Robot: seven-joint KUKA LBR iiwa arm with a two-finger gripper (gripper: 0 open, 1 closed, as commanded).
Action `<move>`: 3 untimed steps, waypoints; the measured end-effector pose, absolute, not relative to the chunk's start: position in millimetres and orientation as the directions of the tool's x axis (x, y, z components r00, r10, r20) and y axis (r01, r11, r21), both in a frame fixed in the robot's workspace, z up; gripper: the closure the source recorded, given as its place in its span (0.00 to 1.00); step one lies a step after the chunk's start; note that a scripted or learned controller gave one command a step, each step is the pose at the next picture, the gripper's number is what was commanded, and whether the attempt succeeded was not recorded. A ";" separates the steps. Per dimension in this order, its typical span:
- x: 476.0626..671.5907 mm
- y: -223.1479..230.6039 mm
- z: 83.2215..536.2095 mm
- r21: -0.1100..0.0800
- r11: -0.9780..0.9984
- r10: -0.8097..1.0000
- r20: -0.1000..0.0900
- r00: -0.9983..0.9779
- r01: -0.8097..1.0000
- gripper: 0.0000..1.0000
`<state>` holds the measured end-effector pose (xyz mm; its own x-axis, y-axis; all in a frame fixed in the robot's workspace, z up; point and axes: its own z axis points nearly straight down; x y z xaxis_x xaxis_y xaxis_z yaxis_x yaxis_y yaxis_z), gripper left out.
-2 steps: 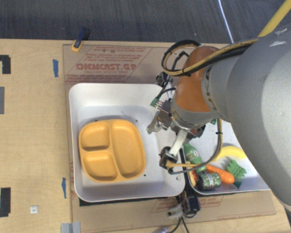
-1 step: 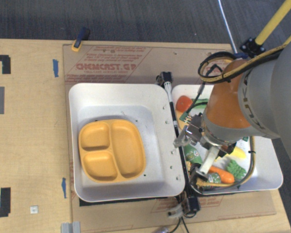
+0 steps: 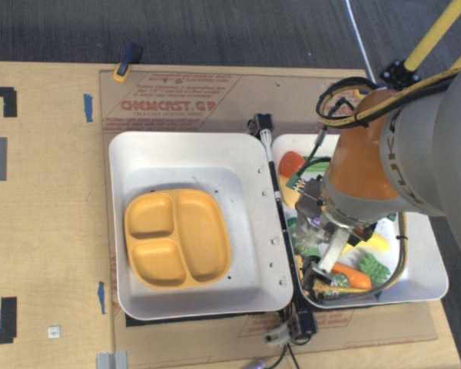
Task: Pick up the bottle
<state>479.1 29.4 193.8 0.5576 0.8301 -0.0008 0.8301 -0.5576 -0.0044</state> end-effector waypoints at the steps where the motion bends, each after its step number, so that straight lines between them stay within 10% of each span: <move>1: 478.6 54.1 184.2 -0.005 -0.300 0.954 0.000 0.300 0.954 1.00; 2: 576.4 -5.4 259.7 0.001 -0.434 0.901 0.000 0.434 0.901 1.00; 3: 535.2 -9.2 184.0 -0.003 -0.330 0.944 0.000 0.330 0.944 1.00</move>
